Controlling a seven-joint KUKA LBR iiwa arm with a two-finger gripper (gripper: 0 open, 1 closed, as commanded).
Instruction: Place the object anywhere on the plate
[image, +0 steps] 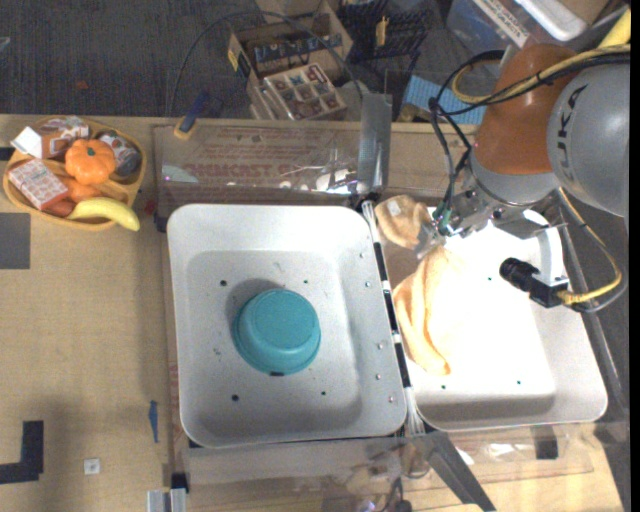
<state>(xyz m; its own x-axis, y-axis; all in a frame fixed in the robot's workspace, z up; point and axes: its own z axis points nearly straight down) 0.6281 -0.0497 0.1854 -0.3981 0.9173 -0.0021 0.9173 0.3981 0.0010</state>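
The cloth (425, 310), pale yellow-orange, is draped along the left side of the right bin (520, 385), with its upper end drawn up to the gripper (447, 226). Its top edge appears to be pinched between the jaws, which are closed on it. The plate (278, 331), teal and round, is located at the centre of the left bin (200, 250), well apart from the cloth. A bowl of fruit (75, 180) is positioned on the worktop (80, 340) at the far left.

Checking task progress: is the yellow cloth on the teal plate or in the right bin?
In the right bin: the yellow cloth hangs bunched along its left wall, apart from the teal plate.
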